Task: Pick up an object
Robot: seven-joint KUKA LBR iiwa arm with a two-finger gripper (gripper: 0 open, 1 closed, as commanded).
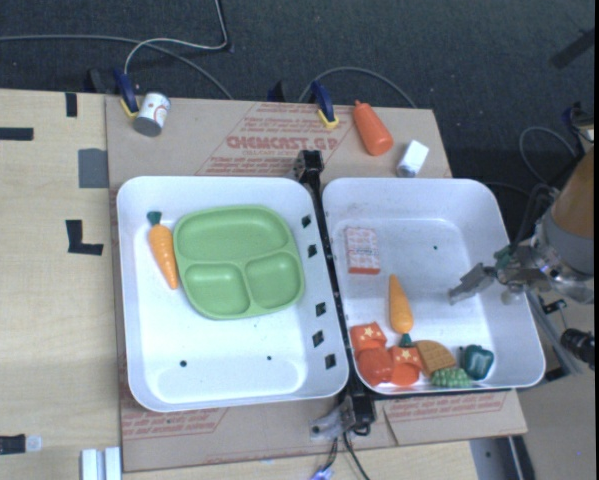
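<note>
A cluster of small toy foods sits at the near edge of the right bin (479,203): a red-orange block (369,336), a red tomato-like piece (377,366), a tan bread-shaped piece (434,353), a small green bumpy piece (451,376) and a dark green pepper-like piece (477,361). They touch or nearly touch one another.

The gripper (471,283) hangs over the right side of this bin, reaching in from the right edge. Nothing is visible between its tips; whether it is spread or closed cannot be told at this size.

To the gripper's left, apart from the cluster, lies a small orange carrot (400,305), lengthwise toward the camera. This looks the easiest pick. It is probably light, hard, smooth plastic, so it may slip or roll; a grasp across its thicker middle seems safest. Further left of the gripper, a flat pale card or packet (360,249) lies on the bin floor, likely too thin to pinch.

Well left of the gripper, the left bin (139,268) holds a green divided plate (239,263) with another carrot (162,252) just beside it.

Beyond the bins lie an orange bottle-like toy (372,129), a small white cube (413,157) and a small can (151,113).

The arm is cut off at the right edge. The clustered pieces partly hide each other, and their exact shapes are uncertain.
</note>
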